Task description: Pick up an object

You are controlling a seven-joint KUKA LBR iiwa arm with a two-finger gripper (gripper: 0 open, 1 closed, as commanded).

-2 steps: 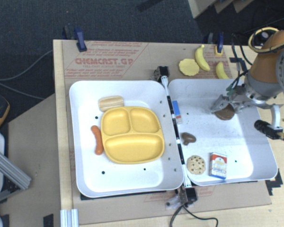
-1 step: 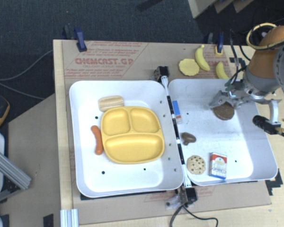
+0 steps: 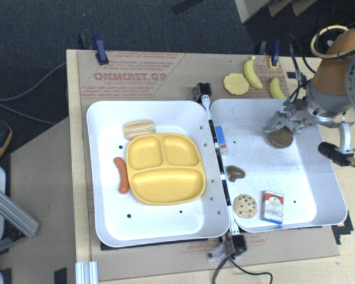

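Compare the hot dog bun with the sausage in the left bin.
The bun is pale tan and lies crosswise behind the yellow tray; the sausage is orange-red and lies lengthwise along the tray's left side. The bun looks thicker, the sausage slimmer and slightly curved. Both rest on the left bin's floor beside the tray.

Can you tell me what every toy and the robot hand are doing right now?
gripper: down in the right bin, right over the brown disc.
brown disc: flat on the bin floor, under the gripper.
yellow tray: flat in the left bin.
hot dog: lying beside the tray.
bread roll: lying above the tray.
cookie: lying flat.
small box: lying flat beside the cookie.
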